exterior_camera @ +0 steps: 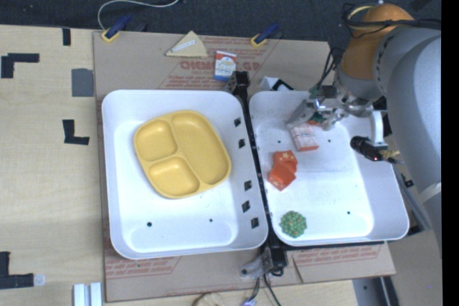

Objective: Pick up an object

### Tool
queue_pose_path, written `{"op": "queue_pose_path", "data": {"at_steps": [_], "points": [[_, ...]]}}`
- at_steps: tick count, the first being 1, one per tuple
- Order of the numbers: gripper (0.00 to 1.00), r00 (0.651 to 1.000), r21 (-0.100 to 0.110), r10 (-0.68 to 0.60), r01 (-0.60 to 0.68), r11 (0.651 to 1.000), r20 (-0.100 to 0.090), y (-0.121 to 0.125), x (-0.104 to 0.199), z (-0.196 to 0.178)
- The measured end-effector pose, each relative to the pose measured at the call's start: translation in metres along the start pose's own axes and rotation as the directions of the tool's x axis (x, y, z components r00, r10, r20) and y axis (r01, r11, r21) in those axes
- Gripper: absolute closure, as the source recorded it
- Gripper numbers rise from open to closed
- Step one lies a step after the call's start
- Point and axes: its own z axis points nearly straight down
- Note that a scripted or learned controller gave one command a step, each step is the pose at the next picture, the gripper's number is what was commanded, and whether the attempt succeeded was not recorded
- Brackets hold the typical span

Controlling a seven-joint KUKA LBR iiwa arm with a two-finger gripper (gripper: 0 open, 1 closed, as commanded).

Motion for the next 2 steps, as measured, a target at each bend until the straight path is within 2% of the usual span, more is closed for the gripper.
{"op": "queue_pose_path", "data": {"at_steps": [1, 2], "points": [[0.0, 1.0, -0.004, -0.002, 0.002, 1.0, -0.004, 0.002, -0.026, 0.0], [0.0, 1.0, -0.011, -0.002, 0.002, 1.0, 0.0, -0.012, -0.005, -0.001]]}}
